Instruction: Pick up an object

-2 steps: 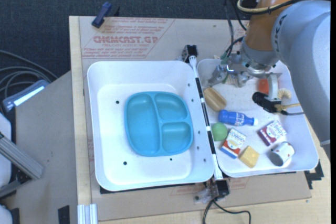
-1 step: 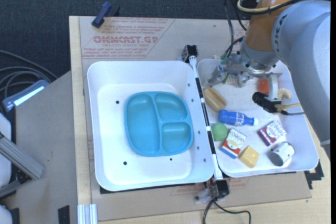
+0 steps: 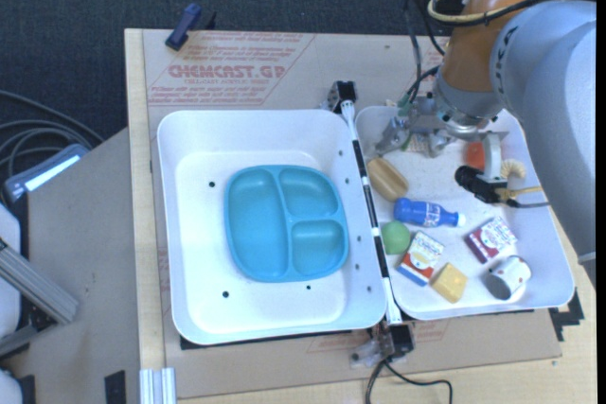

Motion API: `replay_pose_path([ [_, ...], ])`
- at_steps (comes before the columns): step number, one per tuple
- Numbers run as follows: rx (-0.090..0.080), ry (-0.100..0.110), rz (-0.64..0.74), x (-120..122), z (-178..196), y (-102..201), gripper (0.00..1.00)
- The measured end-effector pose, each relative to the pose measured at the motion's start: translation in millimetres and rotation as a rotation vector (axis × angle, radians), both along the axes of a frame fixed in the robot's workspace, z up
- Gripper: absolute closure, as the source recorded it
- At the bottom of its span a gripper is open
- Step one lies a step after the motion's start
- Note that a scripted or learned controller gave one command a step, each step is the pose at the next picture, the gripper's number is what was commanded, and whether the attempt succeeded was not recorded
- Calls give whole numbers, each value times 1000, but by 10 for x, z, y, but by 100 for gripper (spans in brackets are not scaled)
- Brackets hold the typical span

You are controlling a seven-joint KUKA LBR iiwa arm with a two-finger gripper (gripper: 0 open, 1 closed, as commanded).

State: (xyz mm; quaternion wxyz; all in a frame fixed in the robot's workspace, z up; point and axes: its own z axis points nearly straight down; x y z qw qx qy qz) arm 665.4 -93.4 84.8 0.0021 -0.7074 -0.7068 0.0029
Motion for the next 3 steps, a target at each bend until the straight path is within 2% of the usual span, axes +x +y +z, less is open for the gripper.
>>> replay_pose_path([
  [3,0,0,0,0,1,5,0],
])
